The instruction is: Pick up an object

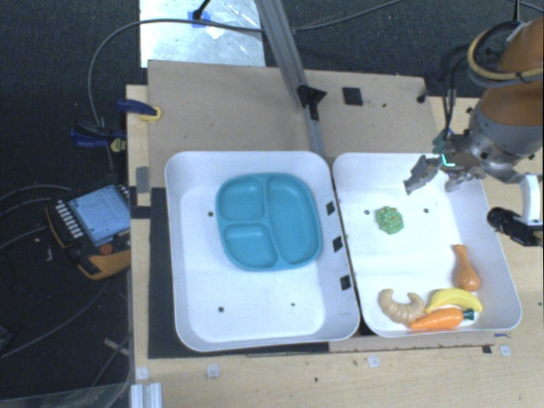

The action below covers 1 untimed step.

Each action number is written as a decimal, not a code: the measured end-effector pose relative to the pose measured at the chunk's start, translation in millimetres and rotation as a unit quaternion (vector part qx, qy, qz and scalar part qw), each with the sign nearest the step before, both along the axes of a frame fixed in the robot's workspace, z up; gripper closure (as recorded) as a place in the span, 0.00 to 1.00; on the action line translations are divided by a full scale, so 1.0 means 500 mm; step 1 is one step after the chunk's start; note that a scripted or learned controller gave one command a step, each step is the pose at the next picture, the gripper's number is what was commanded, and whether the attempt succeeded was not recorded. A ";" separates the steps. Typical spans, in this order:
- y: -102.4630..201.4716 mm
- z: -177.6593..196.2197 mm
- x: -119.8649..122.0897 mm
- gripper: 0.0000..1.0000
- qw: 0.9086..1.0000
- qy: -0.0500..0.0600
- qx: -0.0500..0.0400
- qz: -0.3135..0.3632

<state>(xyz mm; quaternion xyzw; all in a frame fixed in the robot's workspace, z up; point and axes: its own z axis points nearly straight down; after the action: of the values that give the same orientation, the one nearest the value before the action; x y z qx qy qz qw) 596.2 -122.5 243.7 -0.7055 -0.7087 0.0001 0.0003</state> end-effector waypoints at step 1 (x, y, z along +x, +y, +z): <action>0.000 0.002 0.001 0.00 1.000 -0.001 0.000 0.000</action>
<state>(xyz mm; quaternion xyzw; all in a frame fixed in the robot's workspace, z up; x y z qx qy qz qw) 596.8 -122.5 244.8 -0.7054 -0.7088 -0.0007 -0.0007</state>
